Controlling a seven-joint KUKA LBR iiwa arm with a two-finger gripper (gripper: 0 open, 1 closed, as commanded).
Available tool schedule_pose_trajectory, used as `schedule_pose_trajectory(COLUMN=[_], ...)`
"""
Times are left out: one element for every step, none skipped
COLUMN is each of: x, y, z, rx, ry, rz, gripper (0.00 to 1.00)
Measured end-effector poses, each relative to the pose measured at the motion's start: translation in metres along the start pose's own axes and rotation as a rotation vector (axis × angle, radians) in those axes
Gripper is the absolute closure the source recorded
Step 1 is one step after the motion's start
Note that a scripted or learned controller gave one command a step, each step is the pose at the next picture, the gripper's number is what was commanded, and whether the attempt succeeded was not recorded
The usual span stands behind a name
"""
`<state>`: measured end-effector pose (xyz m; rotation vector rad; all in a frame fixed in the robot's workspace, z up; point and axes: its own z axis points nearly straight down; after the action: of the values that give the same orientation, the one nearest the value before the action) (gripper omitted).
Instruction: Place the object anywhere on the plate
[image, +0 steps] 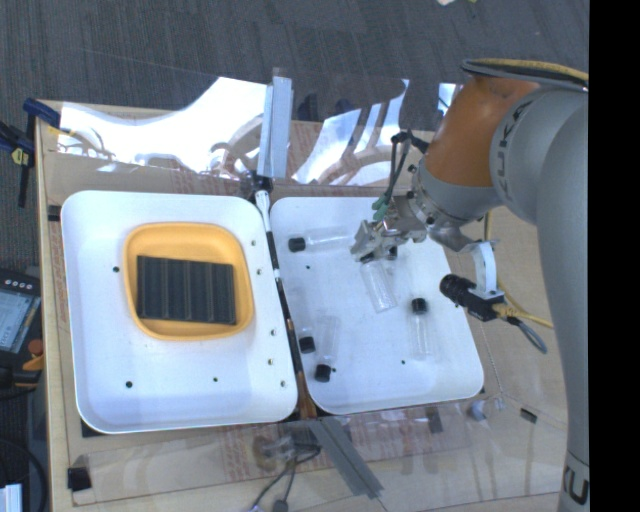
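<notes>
- Arm (520, 130) comes in from the right, grey with its orange band, and bends down over the upper part of the right bin (460, 375); nothing else reaches in.
- Left bin (90, 390) carries the plate (185, 245), yellow-rimmed with a dark ribbed middle; it sits well apart from everything the arm is near.
- Right bin holds several clear vials with black caps, scattered flat on the floor; one vial (380, 290) lies just below the gripper, a second (422, 325) lower right, a third (312, 241) to the left near the divider.
- Gripper (375, 245) hangs low over the bin; whether it is spread or pinching I cannot tell from here, and I see nothing clearly caught in it.
- Relation that matters, as I judge it: the nearest vial lies just toward the near edge from the gripper, long axis roughly up-down in view; the plate lies far left across the divider.
</notes>
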<state>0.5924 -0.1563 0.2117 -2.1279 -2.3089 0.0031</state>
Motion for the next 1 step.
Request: schedule_pose_trajectory(x=[0.0319], y=[0.0566], z=[-0.0089], rx=[-0.001], ry=[0.001], rz=[-0.047], gripper=[1.00])
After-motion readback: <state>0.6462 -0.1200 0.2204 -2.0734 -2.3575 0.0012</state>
